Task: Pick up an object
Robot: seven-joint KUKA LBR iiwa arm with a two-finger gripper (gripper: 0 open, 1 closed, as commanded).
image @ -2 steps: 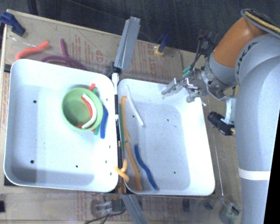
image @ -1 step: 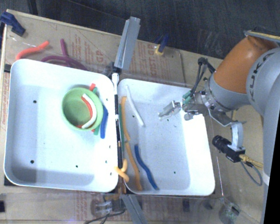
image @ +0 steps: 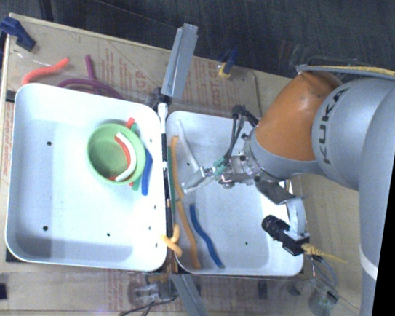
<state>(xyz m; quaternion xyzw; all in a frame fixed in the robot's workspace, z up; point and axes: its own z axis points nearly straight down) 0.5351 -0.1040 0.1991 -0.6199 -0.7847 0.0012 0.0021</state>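
Overhead slanted view of a wooden counter (image: 111, 49) carrying two shallow white bins side by side. The grey arm (image: 350, 118), with its orange band (image: 291, 120), reaches in from the right and bends down over the right bin (image: 241, 259). The left bin (image: 35, 210) holds a green bowl (image: 106, 155) near its upper middle; a curved red piece and a curved white piece (image: 131, 169) lie inside the bowl, and a short blue strip (image: 146, 175) lies just beside the bowl's right edge. In the right bin, a long tan strip (image: 181, 217) runs along the left wall, and a blue curved strip (image: 203, 241) lies beside it on the bin floor, near the lower middle. The gripper (image: 209, 179) hangs over the upper middle of the right bin, above and apart from the blue curved strip; whether its fingers are spread or closed cannot be told, and nothing is visibly between them.
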